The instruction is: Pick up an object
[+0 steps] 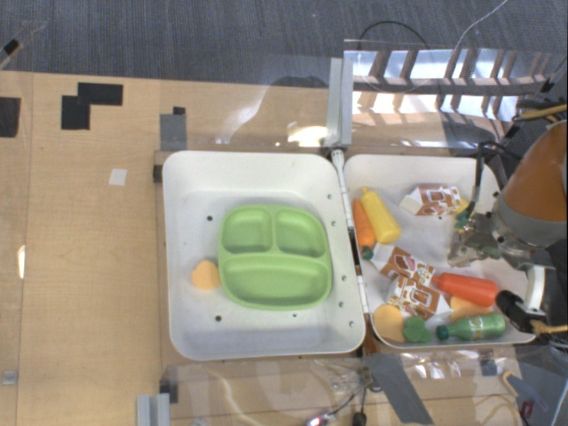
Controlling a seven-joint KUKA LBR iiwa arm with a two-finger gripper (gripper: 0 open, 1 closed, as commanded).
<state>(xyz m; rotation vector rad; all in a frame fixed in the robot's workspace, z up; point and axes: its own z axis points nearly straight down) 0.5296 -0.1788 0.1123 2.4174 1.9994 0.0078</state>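
1. Jaws (465,242) hang low over the right bin (390,171), at its right side; the metal there is blurred, so I cannot tell how they are set or whether anything is caught in them.
2. Nearest things to the jaws: an orange carrot-like piece (468,287) just near of them, and a brown-and-white packet (434,200) to their far left.
3. Further left in that bin lie a yellow bottle (380,217) beside an orange stick (363,224), and 2 more printed packets (410,280).
4. Along the near wall sit a green bottle (470,328), a small green lump (416,330) and a yellow-orange ball (389,316).
5. Left bin (186,238) holds a green divided plate (274,257) with a small orange ball (205,275) touching its left rim.
6. Step in hand, as I judge it: the descent onto a target, probably the carrot-like piece or the packet.
7. Next move calls for closing squarely on 1 item, then lifting straight up clear of its neighbours.
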